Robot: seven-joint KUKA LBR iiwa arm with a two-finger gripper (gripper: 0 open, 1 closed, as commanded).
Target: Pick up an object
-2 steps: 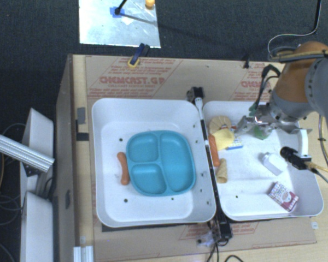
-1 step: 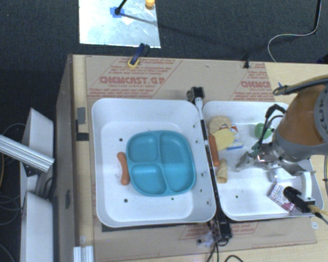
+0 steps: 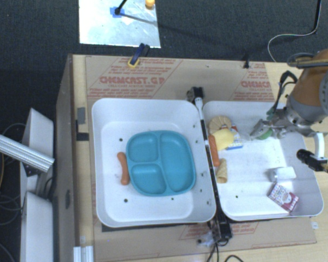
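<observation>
Gripper (image 3: pixel 261 130), fingers spread and holding nothing, hangs over the right bin (image 3: pixel 317 201) at its 1 o'clock. Toy (image 3: pixel 223 135) lies at that bin's 10 o'clock; left bin (image 3: pixel 106 162) holds a tray (image 3: pixel 160 162).

Robotics lab: grey arm (image 3: pixel 311 94) over bench (image 3: pixel 153 75) with two white bins (image 3: pixel 106 119), loose cables (image 3: pixel 295 37).

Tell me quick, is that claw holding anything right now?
Claw: open, fingers spread, holding nothing; it hangs over the right bin, near its far edge.
</observation>
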